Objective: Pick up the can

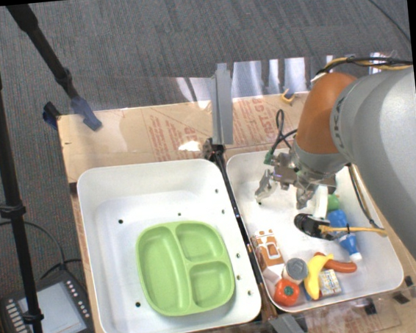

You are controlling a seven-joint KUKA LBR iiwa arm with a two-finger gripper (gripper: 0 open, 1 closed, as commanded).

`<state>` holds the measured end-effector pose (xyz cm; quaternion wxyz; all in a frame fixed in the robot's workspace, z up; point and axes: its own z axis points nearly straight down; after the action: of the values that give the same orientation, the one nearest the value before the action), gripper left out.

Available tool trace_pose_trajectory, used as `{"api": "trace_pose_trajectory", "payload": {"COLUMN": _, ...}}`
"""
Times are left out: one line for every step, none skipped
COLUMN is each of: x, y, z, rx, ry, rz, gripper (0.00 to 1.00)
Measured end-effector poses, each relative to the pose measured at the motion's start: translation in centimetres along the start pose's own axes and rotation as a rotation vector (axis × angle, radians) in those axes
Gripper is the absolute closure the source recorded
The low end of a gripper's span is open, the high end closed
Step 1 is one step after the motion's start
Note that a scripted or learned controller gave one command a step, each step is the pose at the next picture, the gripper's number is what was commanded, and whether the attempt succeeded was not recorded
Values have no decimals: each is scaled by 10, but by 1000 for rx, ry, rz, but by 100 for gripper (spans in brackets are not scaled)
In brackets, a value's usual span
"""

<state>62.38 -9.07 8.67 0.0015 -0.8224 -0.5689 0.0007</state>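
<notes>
Can [296, 269], upright near the right bin's [385, 273] front between tomato [286, 291] and banana [315, 275], looks small, rigid, light and slick-sided, best pinched across its round wall, while the gripper's [272, 183] state I cannot tell.

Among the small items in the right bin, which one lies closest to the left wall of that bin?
The brown and white carton. It lies against the bin's left wall, while the can, tomato and banana sit further right.

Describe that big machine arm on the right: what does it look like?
The arm is thick, rounded and grey, with an orange band above the wrist. Thin cables, some green, run by the wrist, which ends in a small metal pincer of two fingers.
</notes>
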Motion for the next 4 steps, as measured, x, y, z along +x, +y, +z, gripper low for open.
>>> {"api": "trace_pose_trajectory", "payload": {"x": -30, "y": -46, "z": 0, "rx": 0, "ry": 0, "rz": -185, "gripper": 0}}
{"api": "trace_pose_trajectory", "payload": {"x": -57, "y": -138, "z": 1, "rx": 2, "ry": 1, "rz": -282, "gripper": 0}}
{"api": "trace_pose_trajectory", "payload": {"x": -60, "y": -110, "z": -25, "rx": -2, "ry": 0, "rz": -363, "gripper": 0}}
{"api": "trace_pose_trajectory", "payload": {"x": -96, "y": -102, "z": 0, "rx": 0, "ry": 1, "rz": -314, "gripper": 0}}
